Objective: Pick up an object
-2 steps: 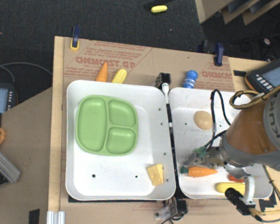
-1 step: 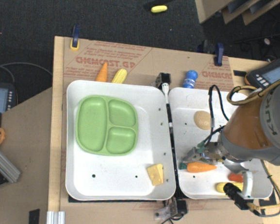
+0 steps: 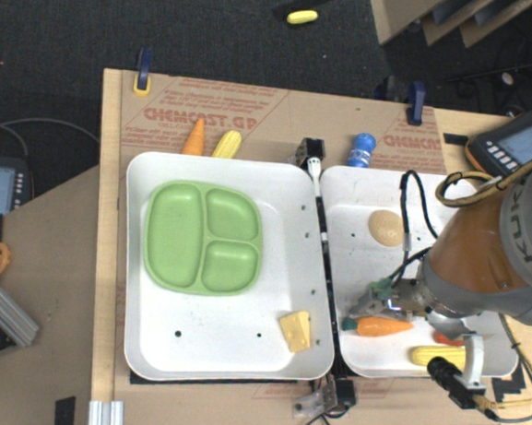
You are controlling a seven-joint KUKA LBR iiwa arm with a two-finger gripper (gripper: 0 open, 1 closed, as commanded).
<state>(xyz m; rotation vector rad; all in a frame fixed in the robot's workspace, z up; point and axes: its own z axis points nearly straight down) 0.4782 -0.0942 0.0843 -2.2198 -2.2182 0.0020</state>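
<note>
The gripper [image 3: 383,300] is down in the right bin [image 3: 359,201], just above a toy carrot [image 3: 384,327]; whether its jaws are spread or closed cannot be told. Beside the carrot lies a banana [image 3: 438,357], and farther off, an egg [image 3: 385,228].

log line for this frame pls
arm: over right bin | pincer: low, by toy carrot | grasp: cannot tell | left bin: green divided plate, cheese wedge | right bin: tan round piece, yellow piece
</note>
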